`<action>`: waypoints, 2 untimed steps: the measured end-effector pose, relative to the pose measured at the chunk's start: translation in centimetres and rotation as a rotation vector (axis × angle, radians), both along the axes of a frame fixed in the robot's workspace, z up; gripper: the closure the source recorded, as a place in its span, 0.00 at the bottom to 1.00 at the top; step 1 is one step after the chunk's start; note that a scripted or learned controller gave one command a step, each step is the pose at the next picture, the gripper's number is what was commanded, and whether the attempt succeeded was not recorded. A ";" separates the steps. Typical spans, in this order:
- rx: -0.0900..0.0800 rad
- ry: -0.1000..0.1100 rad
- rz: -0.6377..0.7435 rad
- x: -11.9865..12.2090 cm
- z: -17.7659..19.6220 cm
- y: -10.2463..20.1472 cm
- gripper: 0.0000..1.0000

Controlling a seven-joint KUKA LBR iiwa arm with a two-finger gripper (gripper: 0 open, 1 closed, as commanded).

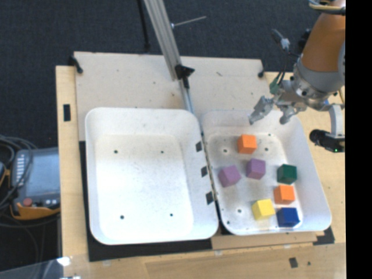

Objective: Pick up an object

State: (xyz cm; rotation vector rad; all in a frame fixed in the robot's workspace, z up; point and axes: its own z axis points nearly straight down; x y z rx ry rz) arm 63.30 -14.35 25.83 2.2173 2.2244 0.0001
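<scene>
Grey gripper [272, 113] hovers over the right bin's [311, 156] far rim, fingers spread with nothing between them, near an orange cube [247, 143].

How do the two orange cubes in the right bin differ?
The upper orange cube sits alone near the bin's far end; the lower orange cube sits near the right wall, packed between the green cube and blue cube. The upper one looks brighter. Both look alike in size.

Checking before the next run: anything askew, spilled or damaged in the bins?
Nothing stands out. Seven blocks sit loose inside the right bin, none spilled. The gripper hangs open above its far edge, holding nothing.
</scene>
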 end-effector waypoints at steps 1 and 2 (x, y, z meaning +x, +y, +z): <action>-0.001 0.000 0.001 0.0 0.0 0.0 0.00; -0.001 0.006 -0.004 -1.0 -5.7 -0.3 0.00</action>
